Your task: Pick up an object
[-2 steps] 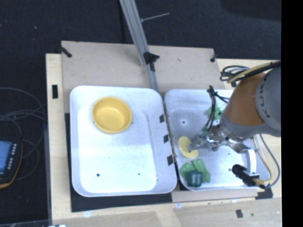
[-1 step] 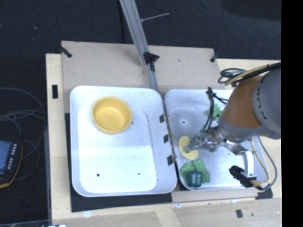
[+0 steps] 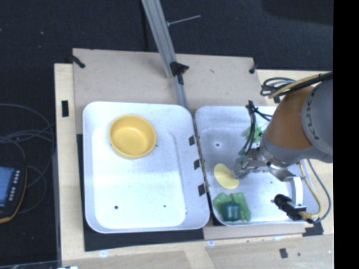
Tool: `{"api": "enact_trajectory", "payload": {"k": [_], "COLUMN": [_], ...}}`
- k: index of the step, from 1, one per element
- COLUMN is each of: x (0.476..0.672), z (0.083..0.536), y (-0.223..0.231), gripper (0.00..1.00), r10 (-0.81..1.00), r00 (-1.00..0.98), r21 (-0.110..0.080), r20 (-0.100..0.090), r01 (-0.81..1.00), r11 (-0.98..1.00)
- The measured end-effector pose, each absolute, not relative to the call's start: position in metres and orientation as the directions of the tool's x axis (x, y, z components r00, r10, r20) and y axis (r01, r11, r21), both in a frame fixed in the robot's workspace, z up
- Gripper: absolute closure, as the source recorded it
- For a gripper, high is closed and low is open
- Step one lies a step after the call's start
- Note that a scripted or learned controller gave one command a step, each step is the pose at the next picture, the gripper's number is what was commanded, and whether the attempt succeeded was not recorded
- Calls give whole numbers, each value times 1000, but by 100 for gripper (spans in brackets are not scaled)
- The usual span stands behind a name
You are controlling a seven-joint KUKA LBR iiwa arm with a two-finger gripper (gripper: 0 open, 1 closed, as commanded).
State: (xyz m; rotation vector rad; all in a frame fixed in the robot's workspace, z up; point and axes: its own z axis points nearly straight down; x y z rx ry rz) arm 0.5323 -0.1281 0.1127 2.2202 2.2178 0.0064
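Observation:
A pale yellow flat object (image 3: 225,176) lies in the right bin (image 3: 216,125), near its left wall. Just in front of it sits a green object with a darker teal middle (image 3: 231,206), at the bin's near edge. My gripper (image 3: 243,167) hangs low in the right bin, right beside the yellow object's right edge. The grey arm with its orange band (image 3: 287,122) covers the bin's right part. A small green thing (image 3: 253,133) peeks out beside the wrist. A yellow bowl (image 3: 133,135) stands upright in the left bin (image 3: 140,206), at its far left.
A grey metal pole (image 3: 162,35) slants down from the top to the gap between the bins. Clips (image 3: 197,164) line the divide between the two bins. The left bin's near half is bare white floor.

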Motion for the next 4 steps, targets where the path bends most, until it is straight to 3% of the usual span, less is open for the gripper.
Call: {"api": "enact_trajectory", "payload": {"k": [3,4], "x": [525,528], "z": [244,248], "y": [-125,-81], "gripper": [100,100], "r10": [1000,1000], "r00": [0,-3], "r21": [4,1], "r20": [0,1], "r01": [1000,1000], "r11": [0,3]}}
